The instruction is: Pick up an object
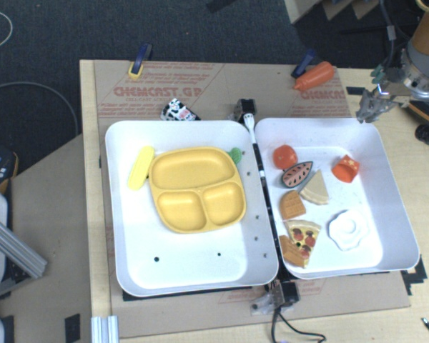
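Beyond the right bin's (386, 156) far right corner, the end effector (372, 110) hangs, apparently holding nothing, its opening impossible to tell, probably waiting above the food pieces.

I see open floor along the left bin (129, 263) near edge; the yellow tray (196, 188) blocks its centre; food pieces (307, 199) crowd the right bin (393, 213).

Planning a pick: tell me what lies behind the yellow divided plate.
A small green piece peeks out at the yellow three-compartment plastic plate's far right corner; the rest of it is covered.
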Robot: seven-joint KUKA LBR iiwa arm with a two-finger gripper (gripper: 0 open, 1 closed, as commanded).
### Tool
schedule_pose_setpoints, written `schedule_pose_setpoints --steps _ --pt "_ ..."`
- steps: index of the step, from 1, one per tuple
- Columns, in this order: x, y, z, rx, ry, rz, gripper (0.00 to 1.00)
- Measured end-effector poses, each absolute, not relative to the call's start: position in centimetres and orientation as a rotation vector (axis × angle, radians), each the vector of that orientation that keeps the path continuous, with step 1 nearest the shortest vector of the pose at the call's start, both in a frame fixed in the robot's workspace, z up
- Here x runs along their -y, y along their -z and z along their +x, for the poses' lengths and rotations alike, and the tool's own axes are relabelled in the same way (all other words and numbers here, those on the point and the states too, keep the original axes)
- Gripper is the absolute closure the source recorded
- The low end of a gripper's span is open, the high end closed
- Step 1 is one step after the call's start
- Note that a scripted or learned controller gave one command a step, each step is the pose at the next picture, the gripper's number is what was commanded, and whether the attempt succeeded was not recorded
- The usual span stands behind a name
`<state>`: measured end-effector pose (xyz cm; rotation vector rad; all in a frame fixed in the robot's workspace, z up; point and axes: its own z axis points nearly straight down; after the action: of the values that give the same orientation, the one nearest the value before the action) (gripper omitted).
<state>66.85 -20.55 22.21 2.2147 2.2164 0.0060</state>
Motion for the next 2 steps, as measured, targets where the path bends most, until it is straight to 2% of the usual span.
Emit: schedule_pose_setpoints --steps 1,2 --pt "17.5 -21.7 62.5 -2.225 0.002 2.224 1.00" --pt "13.6 -21.8 59.8 -2.227 0.002 2.221 1.00"
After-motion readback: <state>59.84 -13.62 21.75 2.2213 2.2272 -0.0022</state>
